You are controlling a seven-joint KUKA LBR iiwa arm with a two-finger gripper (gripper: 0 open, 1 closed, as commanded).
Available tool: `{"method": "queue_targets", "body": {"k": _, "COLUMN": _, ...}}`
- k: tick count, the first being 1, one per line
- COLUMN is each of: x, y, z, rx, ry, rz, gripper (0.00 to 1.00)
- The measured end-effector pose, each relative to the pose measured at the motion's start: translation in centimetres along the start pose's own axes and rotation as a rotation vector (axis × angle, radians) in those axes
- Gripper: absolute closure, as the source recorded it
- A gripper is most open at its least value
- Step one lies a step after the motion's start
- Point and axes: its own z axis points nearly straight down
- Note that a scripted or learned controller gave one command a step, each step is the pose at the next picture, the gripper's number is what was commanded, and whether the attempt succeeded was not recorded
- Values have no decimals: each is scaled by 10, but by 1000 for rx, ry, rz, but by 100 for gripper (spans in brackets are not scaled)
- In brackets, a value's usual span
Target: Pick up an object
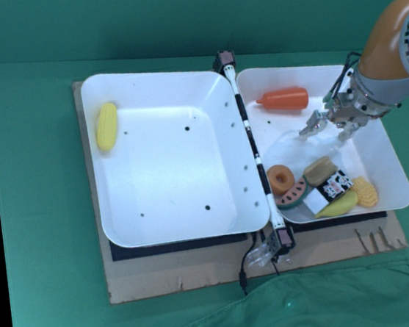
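Tool (327, 123) hovers spread and empty in the right bin (393, 165), just below the orange bottle (283, 100); best to drop straight, straddle one lone item, then close

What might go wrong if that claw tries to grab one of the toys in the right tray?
The gripper hangs above a bare patch of the right bin, so it could close on nothing. The donut, watermelon slice, banana and small box are crowded together; reaching there could knock neighbours aside. The orange bottle looks rounded and might roll.
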Motion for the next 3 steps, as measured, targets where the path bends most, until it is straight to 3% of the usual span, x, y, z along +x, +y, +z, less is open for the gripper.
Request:
{"method": "queue_targets", "body": {"k": 1, "x": -7, "y": 100, "z": 6, "rx": 127, "ry": 13, "rz": -14, "gripper": 0}}
{"method": "queue_targets", "body": {"k": 2, "x": 0, "y": 129, "z": -134, "rx": -5, "ry": -4, "rz": -1, "gripper": 0}}
{"method": "queue_targets", "body": {"k": 3, "x": -2, "y": 128, "z": -138, "rx": 3, "ry": -7, "rz": 4, "gripper": 100}}
